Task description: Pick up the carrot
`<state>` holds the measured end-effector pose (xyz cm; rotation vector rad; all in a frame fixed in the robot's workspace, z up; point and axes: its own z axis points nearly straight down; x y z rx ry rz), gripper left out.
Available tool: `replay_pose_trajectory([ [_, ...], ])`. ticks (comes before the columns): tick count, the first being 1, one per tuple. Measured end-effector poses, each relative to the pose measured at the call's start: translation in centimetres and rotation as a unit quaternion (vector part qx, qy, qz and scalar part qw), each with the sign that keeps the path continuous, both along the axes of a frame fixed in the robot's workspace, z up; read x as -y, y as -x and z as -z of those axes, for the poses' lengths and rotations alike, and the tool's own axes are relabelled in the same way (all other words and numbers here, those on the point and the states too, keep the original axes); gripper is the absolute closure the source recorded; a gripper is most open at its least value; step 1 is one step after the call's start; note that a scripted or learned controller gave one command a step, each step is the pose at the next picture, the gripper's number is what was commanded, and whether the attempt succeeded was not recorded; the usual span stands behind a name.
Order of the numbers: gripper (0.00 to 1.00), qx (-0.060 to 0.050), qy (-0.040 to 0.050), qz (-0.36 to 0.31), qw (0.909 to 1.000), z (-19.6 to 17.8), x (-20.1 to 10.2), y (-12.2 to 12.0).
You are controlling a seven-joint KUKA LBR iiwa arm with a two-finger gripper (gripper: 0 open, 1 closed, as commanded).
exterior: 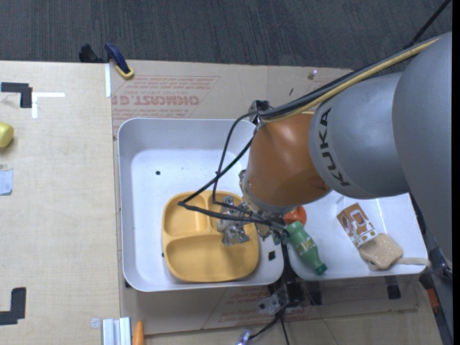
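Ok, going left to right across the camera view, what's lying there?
Yellow object at the left edge → yellow divided tray → claw → green bottle → snack packet → tan sponge-like piece.

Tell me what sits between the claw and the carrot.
The claw hangs over the yellow tray in the left bin. I cannot pick out a carrot; an orange-red thing peeks from under the wrist, unidentifiable.

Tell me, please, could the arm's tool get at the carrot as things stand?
Probably, after shifting over: the tool hangs above the yellow divided plastic tray in the left bin, while the orange-red piece that seems the carrot lies in the right bin, beside the green plastic bottle, partly under the arm.
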<state>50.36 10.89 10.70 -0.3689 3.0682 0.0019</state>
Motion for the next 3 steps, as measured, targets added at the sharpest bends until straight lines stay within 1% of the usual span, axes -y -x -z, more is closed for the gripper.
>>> replay_pose_trajectory([
  [1, 1.0, -0.023, 0.0004, 0.116, 0.9929, -2.9, 0.2, 0.6],
  [2, 1.0, -0.025, -0.0008, 0.165, 0.986, -4.8, -6.2, -1.4],
  [3, 1.0, -0.024, -0.0043, 0.328, 0.9442, -7.0, -4.7, -2.3],
])
